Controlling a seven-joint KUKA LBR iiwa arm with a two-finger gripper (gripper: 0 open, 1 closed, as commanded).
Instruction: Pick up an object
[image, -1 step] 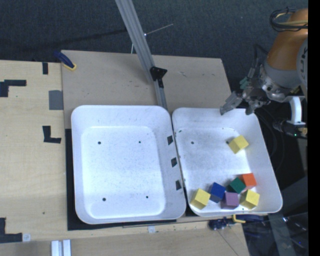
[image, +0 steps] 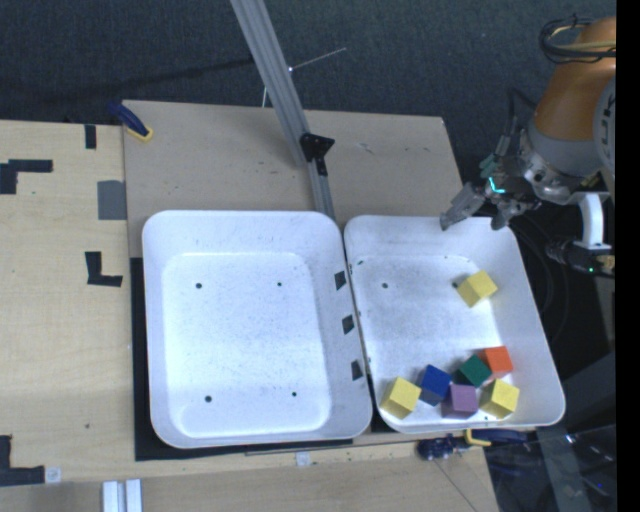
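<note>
The right bin (image: 400, 240) holds several small blocks. A yellow block (image: 477, 288) lies alone near its right wall. Clustered at the near right corner are an orange block (image: 497, 360), a green block (image: 474, 372), a blue block (image: 434, 383), a purple block (image: 462, 398) and two more yellow blocks (image: 402, 397) (image: 502, 397). My gripper (image: 472, 220) hangs over the bin's far right corner, above and behind the lone yellow block. Its fingers stand open with nothing between them.
The left bin (image: 160, 300) sits beside the right one, their rims touching. A slanted metal pole (image: 285, 90) with a black clamp runs down to the bins' far junction. A blue and yellow tool (image: 130, 120) lies on the bench at far left.
</note>
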